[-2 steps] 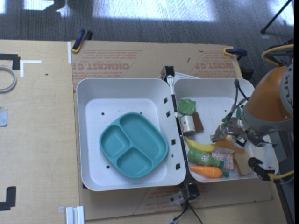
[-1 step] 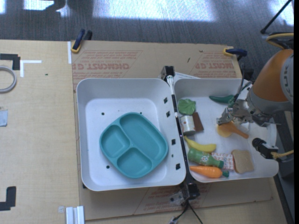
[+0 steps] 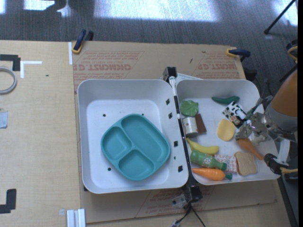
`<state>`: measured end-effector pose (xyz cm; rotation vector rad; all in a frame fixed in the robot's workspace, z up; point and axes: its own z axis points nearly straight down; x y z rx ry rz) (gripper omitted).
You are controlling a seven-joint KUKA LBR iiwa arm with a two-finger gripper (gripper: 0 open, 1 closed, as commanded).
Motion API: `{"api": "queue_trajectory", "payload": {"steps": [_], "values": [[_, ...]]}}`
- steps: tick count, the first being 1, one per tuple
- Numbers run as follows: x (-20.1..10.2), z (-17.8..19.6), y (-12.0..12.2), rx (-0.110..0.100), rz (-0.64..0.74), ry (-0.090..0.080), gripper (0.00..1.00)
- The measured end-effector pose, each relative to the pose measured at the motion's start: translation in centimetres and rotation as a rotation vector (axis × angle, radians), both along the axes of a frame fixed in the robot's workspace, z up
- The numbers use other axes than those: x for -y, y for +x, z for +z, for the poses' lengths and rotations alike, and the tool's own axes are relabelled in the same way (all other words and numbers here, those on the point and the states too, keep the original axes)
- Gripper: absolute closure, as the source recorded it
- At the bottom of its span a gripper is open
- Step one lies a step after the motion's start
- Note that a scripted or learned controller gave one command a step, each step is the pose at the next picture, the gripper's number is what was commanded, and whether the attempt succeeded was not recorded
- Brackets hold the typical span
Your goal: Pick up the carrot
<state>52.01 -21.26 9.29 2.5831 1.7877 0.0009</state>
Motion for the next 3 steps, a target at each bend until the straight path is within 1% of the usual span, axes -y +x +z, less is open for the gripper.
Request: {"api": "queue_trajectory", "payload": {"steps": [1, 2, 3], "values": [[-0.72, -0.05, 0.19, -0.003, 0.009, 0.014, 0.00], [-0.72, -0.05, 0.19, -0.003, 0.009, 0.014, 0.00], [-0.97, -0.04, -0.46, 0.000, 0.252, 0.000, 0.00]]}}
